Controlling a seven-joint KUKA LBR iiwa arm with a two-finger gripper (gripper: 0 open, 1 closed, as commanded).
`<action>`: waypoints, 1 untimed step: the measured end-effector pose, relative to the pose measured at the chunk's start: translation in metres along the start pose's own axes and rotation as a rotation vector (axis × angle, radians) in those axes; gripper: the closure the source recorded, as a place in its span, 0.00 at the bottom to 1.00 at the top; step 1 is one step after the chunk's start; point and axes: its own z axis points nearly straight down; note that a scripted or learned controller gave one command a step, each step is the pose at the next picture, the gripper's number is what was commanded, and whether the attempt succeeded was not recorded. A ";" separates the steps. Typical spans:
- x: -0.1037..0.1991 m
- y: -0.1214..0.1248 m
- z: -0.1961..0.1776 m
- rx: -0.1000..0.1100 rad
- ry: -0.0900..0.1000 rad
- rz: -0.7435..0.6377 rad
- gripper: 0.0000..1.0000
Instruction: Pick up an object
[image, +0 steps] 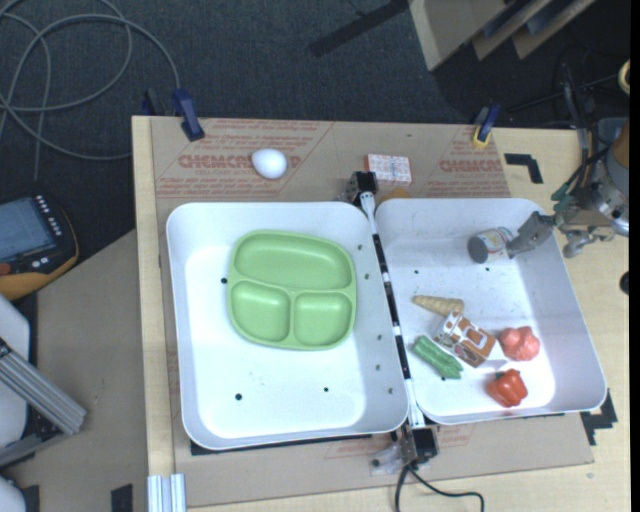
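Green plate (292, 287) in left bin (200, 330).

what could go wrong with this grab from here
1. The end effector sits at the grey cylinder lying on its side in the right bin; a round thing like that may roll away rather than be gripped.
2. The cylinder lies close to the bin's far wall, so a finger could catch the rim.
3. The cone, green pod and red pieces are bunched together, making a later single pick harder.
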 end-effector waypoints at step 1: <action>0.031 0.039 0.126 0.005 0.002 -0.001 0.00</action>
